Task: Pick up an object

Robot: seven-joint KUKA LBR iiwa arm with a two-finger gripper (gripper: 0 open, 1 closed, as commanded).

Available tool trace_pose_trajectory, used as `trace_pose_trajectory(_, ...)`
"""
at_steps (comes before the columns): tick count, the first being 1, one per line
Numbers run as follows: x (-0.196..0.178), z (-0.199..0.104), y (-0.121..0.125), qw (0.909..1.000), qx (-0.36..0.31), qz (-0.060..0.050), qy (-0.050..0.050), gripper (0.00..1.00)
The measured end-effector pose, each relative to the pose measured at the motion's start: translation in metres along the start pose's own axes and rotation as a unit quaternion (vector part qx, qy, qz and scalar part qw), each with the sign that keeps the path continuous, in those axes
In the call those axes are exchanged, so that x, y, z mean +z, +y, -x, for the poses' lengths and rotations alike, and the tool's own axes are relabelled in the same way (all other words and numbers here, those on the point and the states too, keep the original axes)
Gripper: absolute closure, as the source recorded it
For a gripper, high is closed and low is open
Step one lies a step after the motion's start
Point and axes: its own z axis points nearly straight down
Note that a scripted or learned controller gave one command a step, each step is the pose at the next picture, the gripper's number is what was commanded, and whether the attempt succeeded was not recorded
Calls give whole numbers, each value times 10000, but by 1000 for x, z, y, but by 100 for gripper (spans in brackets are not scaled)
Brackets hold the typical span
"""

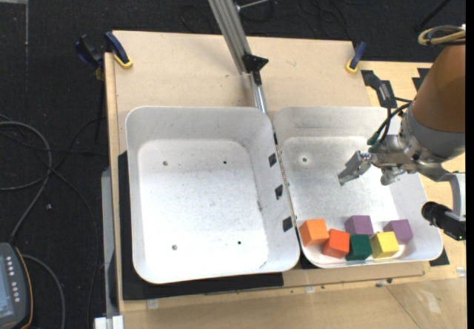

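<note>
Several small blocks lie along the near edge of the right bin: an orange one, a red-orange one, a green one, a yellow one and two purple ones. My gripper hangs over the middle of the right bin, above and behind the blocks. It is open, its fingers spread apart with nothing between them.
The left bin sits beside the right one, their rims meeting at the centre. A metal pole slants down from the top to the bins' far edge. Clamps sit at the bench's far corners.
</note>
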Motion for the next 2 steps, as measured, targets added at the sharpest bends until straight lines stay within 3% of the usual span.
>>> trace_pose_trajectory(1, 102, 46, 4, 10000, 19, -41, -4, 0)
trace_pose_trajectory(2, 31, 70, -18, 10000, 14, 27, -22, 0)
